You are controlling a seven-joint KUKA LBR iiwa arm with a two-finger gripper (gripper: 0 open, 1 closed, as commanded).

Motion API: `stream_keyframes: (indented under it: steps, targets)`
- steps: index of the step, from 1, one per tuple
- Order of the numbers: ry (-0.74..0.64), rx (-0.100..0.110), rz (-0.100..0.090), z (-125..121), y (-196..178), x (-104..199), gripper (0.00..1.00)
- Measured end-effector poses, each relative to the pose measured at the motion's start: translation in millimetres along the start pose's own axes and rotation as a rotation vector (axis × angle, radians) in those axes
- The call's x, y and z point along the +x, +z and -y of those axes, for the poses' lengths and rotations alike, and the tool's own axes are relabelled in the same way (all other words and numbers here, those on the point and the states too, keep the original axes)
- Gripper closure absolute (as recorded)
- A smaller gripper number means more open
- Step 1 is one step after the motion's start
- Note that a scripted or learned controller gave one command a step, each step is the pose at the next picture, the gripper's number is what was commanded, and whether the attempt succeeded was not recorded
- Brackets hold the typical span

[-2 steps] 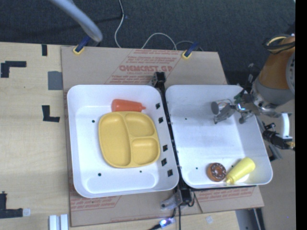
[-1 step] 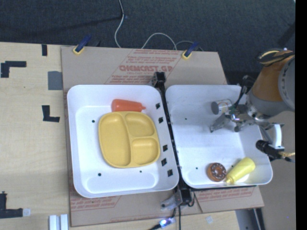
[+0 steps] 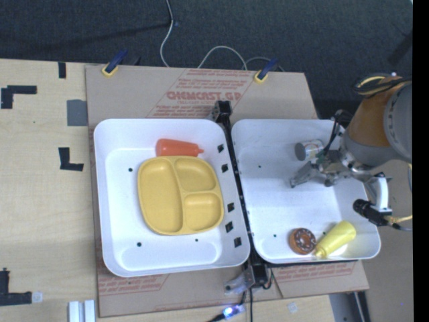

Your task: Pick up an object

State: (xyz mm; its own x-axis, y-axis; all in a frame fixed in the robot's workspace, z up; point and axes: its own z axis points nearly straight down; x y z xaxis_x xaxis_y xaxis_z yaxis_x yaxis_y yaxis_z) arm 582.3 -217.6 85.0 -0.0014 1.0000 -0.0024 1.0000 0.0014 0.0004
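You have the gripper (image 3: 303,165) spread open and holding nothing at the frame's right, so next lower it onto the yellow bottle (image 3: 335,239) at lower right.

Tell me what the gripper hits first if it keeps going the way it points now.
The gripper points toward the camera view's left, low over the right bin. Going straight on, it probably meets the divider wall between the bins first; bare floor lies before that. Depth is unclear.

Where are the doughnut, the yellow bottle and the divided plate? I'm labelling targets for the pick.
doughnut (image 3: 303,241): camera view, on its iced top.
yellow bottle (image 3: 336,238): camera view, mid-body.
divided plate (image 3: 179,194): camera view, on the ridge between compartments.
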Motion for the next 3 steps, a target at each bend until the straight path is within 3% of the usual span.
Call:
stream_keyframes:
  steps: [1, 3]
  targets:
    - [-0.001, -0.004, 0.003, -1.3, -11.8, -0.5, 1.00]
    - [-0.001, -0.005, 0.000, 4.1, -120.1, 0.2, 1.00]
